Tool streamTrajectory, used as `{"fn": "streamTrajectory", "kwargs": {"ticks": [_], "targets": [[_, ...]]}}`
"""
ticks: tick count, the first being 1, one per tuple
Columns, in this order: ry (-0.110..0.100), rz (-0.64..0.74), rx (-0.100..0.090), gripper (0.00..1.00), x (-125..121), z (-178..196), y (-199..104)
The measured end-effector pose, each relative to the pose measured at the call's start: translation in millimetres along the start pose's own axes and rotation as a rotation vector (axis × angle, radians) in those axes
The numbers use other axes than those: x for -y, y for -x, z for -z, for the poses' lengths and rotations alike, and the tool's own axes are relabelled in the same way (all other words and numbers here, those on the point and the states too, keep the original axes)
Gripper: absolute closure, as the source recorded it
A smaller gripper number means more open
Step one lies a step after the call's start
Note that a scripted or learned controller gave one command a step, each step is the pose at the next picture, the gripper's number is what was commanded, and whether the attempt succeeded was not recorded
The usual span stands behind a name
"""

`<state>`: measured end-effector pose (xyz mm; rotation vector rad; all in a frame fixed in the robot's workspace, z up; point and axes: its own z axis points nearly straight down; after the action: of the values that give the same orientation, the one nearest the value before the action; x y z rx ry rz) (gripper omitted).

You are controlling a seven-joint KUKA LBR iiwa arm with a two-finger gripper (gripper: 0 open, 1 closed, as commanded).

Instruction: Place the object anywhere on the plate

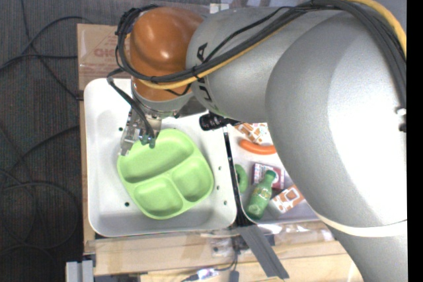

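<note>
In the camera view the gripper (pixel 137 135) hangs over the upper left rim of the plate (pixel 165 173), a glossy lime-green plastic dish moulded into three compartments, lying in the left bin (pixel 99 162), a smooth white tray. Whether the pincer is wide, narrow or carries anything, I cannot tell. The step looks like delivery to the plate, calling next for a release over a compartment; the likely objects, a green bottle (pixel 260 193) and an orange piece (pixel 258 147), lie in the right bin.

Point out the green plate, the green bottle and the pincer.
green plate (pixel 165 175): camera view, middle of its dividers.
green bottle (pixel 260 195): camera view, its body.
pincer (pixel 137 139): camera view, its fingertips at the plate's upper-left rim.
</note>
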<state>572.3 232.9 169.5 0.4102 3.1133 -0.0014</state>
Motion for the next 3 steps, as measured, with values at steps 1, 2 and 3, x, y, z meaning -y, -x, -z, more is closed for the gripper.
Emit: {"fn": "streamTrajectory", "kwargs": {"ticks": [1, 2, 3], "targets": [[0.000, 0.138, -0.003, 1.00, 21, -5, -80], [0.000, -0.062, -0.004, 1.00, 23, -1, -86], [0.000, -0.075, -0.003, 1.00, -3, -11, 9]]}}
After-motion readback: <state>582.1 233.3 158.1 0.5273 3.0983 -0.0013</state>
